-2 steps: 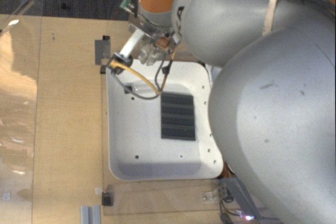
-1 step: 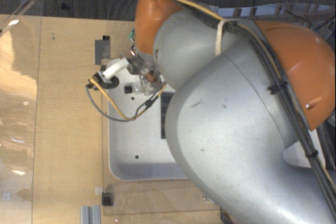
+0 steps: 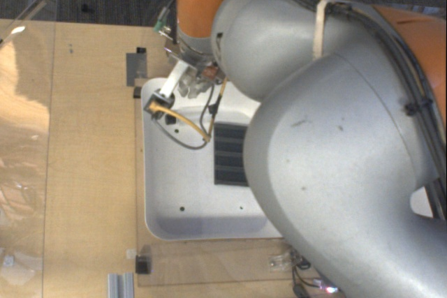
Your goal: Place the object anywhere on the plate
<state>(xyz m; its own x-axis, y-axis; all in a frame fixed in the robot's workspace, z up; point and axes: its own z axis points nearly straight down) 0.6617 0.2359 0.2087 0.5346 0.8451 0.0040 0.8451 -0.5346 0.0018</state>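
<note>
While the arm (image 3: 314,150) overhangs, bin (image 3: 174,214) holds slab (image 3: 229,153)

Wooden bench (image 3: 91,171) bears a shallow white bin (image 3: 183,181)

Bench (image 3: 84,150): one bin (image 3: 157,220) on it, mid-view. In bin: ribbed slab (image 3: 230,153), right of middle, its right edge under my arm (image 3: 335,150). My gripper (image 3: 192,84): over the bin's far left corner. Bracket (image 3: 137,66) on bench beside that corner; second bracket (image 3: 142,264) at near left corner.
</note>
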